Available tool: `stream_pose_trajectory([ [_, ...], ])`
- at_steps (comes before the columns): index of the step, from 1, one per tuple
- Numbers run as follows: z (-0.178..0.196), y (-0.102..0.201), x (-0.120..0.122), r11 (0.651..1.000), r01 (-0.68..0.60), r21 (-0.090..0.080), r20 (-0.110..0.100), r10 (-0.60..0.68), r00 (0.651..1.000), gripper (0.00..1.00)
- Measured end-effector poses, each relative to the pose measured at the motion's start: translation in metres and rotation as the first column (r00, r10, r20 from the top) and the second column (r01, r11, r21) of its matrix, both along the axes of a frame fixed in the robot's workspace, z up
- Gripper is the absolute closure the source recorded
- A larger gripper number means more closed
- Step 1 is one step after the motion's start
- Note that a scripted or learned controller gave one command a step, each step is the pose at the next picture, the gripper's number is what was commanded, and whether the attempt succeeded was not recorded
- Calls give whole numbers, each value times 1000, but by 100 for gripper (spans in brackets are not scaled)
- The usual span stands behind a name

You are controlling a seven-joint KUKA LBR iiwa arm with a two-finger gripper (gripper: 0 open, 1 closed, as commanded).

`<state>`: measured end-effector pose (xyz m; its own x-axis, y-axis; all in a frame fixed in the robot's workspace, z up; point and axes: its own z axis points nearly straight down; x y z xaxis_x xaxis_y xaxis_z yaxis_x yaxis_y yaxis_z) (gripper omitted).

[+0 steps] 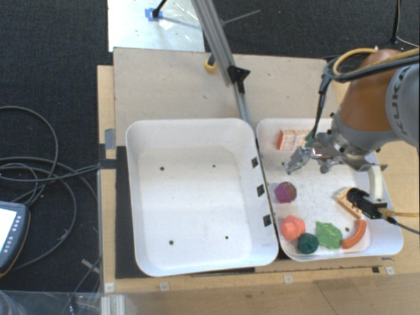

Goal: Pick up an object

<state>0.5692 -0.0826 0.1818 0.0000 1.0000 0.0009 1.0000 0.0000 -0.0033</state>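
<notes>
On the bench (170, 84) I record two white bins side by side. The left bin (190, 125) is the larger, the right bin (314, 192) the smaller, and their inner walls touch. A grey pole (216, 38) slants down across the bench to the point where the bins meet.

The arm (374, 104) reaches in from the right, over the upper half of the right bin. Its gripper (312, 163) hangs above the bin floor, and I note the fingers (297, 162) standing wide apart. I cannot tell from this slant whether the tips touch the floor.

All candidate objects lie in the right bin:
- An orange and white block (289, 140) sits near the top wall, just beside the gripper on its upper left
- A curved red-orange piece (354, 234) lies at the lower right corner
- A green lump (329, 234) lies next to it on the left
- An orange ball (293, 228) rests near the lower left wall
- A purple ball (285, 191) sits above the orange ball, near the gripper and apart from it
- A dark green ball (307, 243) touches the orange ball, between it and the green lump
- A tan piece (344, 201) lies toward the right, partly hidden, so I cannot identify it
</notes>
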Motion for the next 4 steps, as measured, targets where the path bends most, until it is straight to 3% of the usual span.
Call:
stream_pose_trajectory([
  [1,-56,-7,5,1000,0,0,-1,0,1000,0],
  [2,-42,-8,7,1000,1,0,6,-1,1000,100],
  [3,23,-7,11,1000,-5,-2,12,5,1000,100],
  [4,24,-8,12,1000,-5,-1,5,5,1000,100],
])
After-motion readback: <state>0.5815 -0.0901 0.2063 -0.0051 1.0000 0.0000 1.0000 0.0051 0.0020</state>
